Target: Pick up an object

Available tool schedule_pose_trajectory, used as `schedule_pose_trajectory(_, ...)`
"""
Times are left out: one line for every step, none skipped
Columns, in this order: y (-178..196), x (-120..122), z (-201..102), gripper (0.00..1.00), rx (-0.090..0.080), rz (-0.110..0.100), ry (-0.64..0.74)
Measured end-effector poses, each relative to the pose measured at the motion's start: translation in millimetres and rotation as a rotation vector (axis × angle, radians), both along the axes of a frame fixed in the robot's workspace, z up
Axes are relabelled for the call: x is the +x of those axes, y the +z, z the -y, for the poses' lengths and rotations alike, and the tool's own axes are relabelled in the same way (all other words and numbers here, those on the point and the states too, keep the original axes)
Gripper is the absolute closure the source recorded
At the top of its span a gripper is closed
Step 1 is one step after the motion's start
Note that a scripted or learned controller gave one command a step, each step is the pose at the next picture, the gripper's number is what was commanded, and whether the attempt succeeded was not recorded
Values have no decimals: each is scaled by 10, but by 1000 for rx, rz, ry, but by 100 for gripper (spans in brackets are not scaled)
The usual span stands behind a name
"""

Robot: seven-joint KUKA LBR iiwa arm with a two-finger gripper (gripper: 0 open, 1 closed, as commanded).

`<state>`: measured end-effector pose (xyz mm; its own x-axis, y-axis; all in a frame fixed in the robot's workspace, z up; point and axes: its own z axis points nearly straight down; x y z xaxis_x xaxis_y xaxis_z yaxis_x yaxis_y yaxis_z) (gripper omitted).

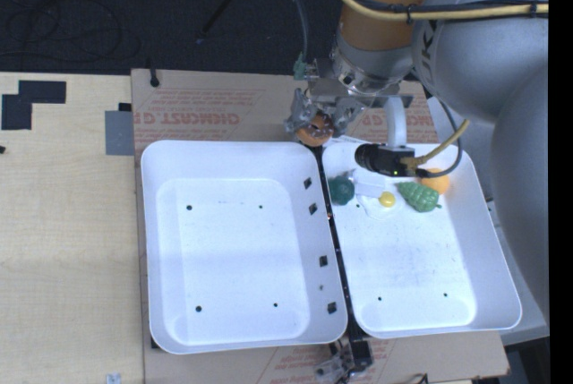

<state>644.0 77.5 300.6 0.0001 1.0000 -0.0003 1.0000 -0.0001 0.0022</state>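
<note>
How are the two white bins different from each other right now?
The right bin has small things bunched at its far end: a teal toy, a yellow ball, a green piece. The left bin shows bare floor with a few dark dots. The arm's tool hangs over the far rim nearer the right bin. Both are shallow, white and alike in shape.

Orange object (436, 183) partly behind cable

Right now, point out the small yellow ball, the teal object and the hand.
small yellow ball (387, 200), camera view, its middle.
teal object (341, 190), camera view, its top face.
hand (313, 128), camera view, between its fingertips, above the bins' far edge.
</note>
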Motion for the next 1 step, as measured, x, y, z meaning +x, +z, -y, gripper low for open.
schedule_pose_trajectory(-89, -9, -997, 100, 3, -5, 9)
